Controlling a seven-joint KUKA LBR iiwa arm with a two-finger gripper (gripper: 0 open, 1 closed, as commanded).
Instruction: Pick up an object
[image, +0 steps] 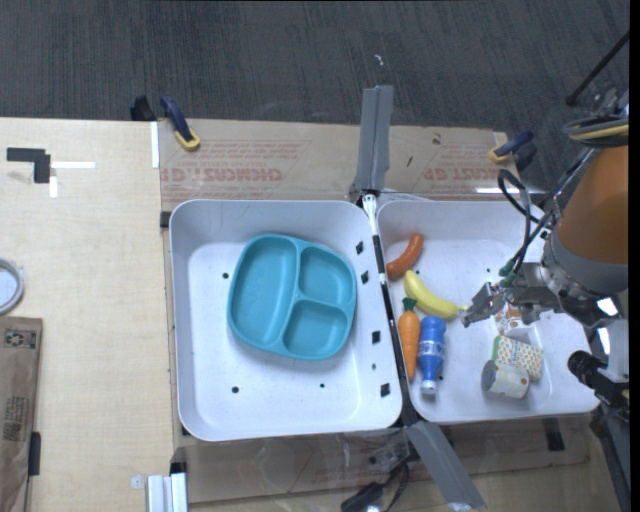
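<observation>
While reaching from right, hand (492, 303) hovers beside banana (430, 297).

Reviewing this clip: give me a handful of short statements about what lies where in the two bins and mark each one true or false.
1. The blue divided plate lies in the left bin. True.
2. The banana lies on the plate. False: it lies in the right bin, near the divider between the bins.
3. The carrot lies beside the blue bottle. True.
4. The sausage lies at the near edge of the right bin. False: it is toward the far end, above the banana.
5. The gripper hangs over the left bin. False: it is over the right bin, close above the crumpled wrapper.
</observation>
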